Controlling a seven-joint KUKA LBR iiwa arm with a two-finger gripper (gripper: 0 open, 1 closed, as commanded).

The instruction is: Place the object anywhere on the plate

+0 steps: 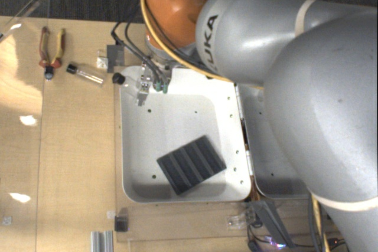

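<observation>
Object: dark, ribbed, rectangular slab

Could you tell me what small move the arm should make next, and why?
Probably bring the gripper toward the near part of the left bin and lower it over the dark ribbed block. The gripper hangs by the bin's far-left corner, well apart from the block, with nothing visibly between its fingers.

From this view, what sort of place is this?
Probably a robotics lab or workshop bench: a KUKA arm reaches over a white bin, and pliers lie on the wooden bench.
</observation>
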